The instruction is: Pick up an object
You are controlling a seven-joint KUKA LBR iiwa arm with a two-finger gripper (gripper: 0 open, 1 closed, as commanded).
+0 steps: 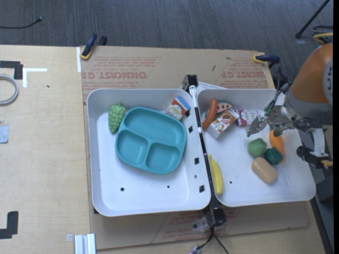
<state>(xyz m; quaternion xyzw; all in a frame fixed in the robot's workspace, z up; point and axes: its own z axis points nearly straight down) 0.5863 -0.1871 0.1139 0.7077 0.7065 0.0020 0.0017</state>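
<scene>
Fingers of the gripper (258,126) look spread a little and hold nothing, hanging just above the green ball (257,146) in the right bin (296,192). I think it is lining up. Next, go down and squeeze.

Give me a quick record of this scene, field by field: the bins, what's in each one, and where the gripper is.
left bin: teal tray, green grapes, small packet
right bin: hot dog, carton, banana, green ball, carrot, teal piece, tan piece
gripper: over the right bin, above the green ball
held: nothing seen between the fingers
</scene>
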